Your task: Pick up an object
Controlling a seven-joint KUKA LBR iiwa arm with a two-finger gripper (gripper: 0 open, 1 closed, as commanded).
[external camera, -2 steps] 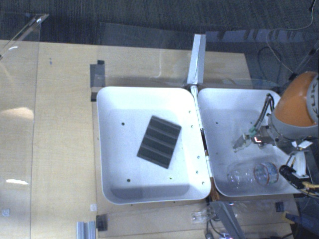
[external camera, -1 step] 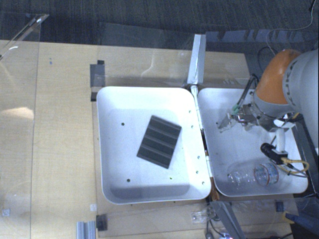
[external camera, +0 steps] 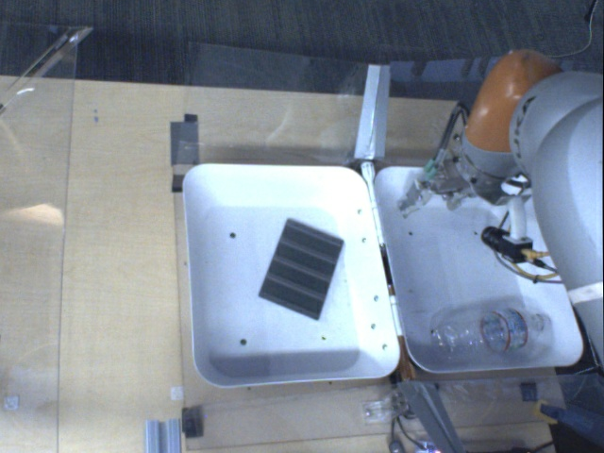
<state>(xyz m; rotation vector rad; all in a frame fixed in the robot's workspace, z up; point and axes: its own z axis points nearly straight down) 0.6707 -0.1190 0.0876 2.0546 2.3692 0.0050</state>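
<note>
A dark grey ribbed rectangular block point(external camera: 302, 268) lies tilted in the middle of the left bin point(external camera: 212, 206). A clear plastic bottle point(external camera: 489, 329) lies on its side near the front of the right bin point(external camera: 415, 272). My gripper point(external camera: 427, 189) hangs over the back left corner of the right bin, well away from both objects, pointing left. Nothing shows between its fingers. The grey arm with its orange band point(external camera: 505, 97) reaches in from the right, above the bin's back edge.
A metal post point(external camera: 371, 111) stands at the back between the two bins. Cables and a yellow-black connector point(external camera: 514, 248) hang over the right bin's right side. Light wooden bench top point(external camera: 94, 253) spreads to the left.
</note>
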